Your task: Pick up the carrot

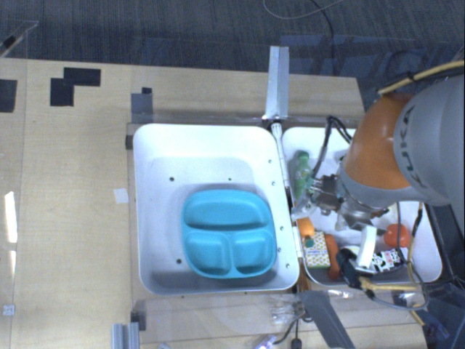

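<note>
Your pincer (330, 202) hangs low over the right bin (320, 134), mostly hidden under the grey wrist and the orange band of the arm, so you cannot tell if it is wide or narrow, and nothing is seen held in it. You find the carrot (333, 257) a little nearer to the camera than the pincer, in the near left part of this same bin: a short orange stick that lies flat on the white floor, with its length running about from the far side to the near side, and apart from the pincer. Just beside the carrot, on its left, you see a small box (314, 251) with a pale dotted face, and above this box a small orange piece (306, 228) close to the wall between the two bins. Farther back along this wall stands or lies a green bottle (300, 169); you cannot say which. On the other side of the arm, toward the right wall, there are a round red-orange thing (396, 235) and, nearer to the camera, a small black and white thing (391, 260) too small to name. The left bin (154, 195) holds a blue divided plate (229, 231) in its near half. Both bins sit side by side on the pale wooden counter (73, 231).
</note>
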Motion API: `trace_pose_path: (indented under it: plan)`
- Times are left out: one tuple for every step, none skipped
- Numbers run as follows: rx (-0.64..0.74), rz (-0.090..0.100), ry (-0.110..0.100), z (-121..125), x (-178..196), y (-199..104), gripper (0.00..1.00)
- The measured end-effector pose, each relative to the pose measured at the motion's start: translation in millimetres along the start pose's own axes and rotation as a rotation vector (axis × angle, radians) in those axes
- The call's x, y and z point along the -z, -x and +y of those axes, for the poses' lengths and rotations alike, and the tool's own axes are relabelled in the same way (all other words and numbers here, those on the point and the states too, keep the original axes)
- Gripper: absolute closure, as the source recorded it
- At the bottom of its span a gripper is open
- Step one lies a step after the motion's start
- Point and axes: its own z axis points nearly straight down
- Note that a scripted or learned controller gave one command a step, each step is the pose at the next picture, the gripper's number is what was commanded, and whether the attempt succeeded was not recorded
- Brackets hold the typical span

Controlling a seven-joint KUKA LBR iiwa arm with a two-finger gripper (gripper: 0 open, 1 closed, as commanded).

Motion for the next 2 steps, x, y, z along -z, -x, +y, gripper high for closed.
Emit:
trace_pose_path:
  plan:
    - [-0.276,-0.001,-0.001,0.0,0.0,2.3,0.00]
    - [-0.322,0.000,0.002,16.5,147.8,61.2,0.00]
